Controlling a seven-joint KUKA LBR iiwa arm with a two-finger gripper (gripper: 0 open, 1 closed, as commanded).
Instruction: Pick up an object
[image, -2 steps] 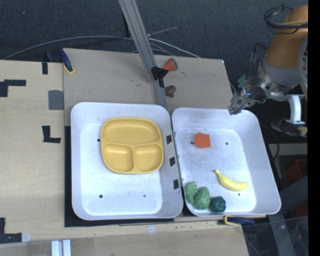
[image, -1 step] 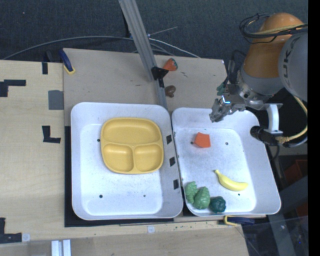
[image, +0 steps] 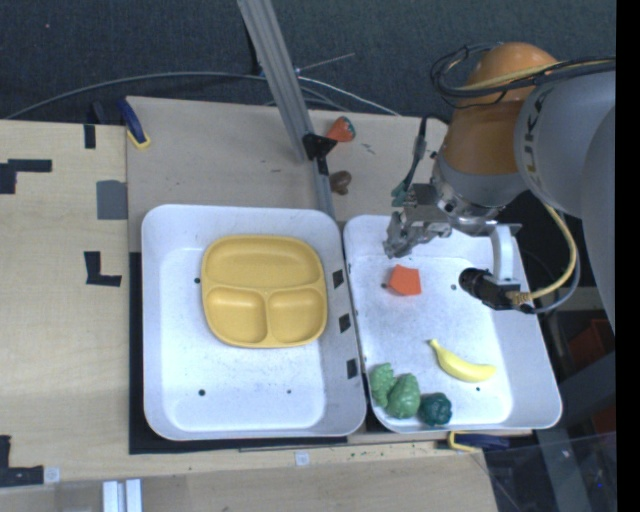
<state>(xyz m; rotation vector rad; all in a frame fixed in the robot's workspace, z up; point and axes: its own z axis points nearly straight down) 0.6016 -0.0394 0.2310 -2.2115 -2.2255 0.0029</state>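
Now claw (image: 402, 246) hangs over right bin (image: 520, 395), just above orange block (image: 405, 281); finger state unclear. Banana (image: 462, 362) nearer front.

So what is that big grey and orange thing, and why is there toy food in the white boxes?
That big thing is a robot arm. A computer program moves it. At its end is a gripper, a kind of hand with two fingers. The picture comes from one camera fixed above the bench, looking down at a slant, and the arm reaches in from the right side.

On the bench sit two shallow white bins. The left bin holds a yellow divided plate. The right bin holds an orange block, a toy banana, and some green toy vegetables near a darker green one.

The robot's job is to pick something up. The gripper hangs just above the orange block, with nothing held between its fingers.
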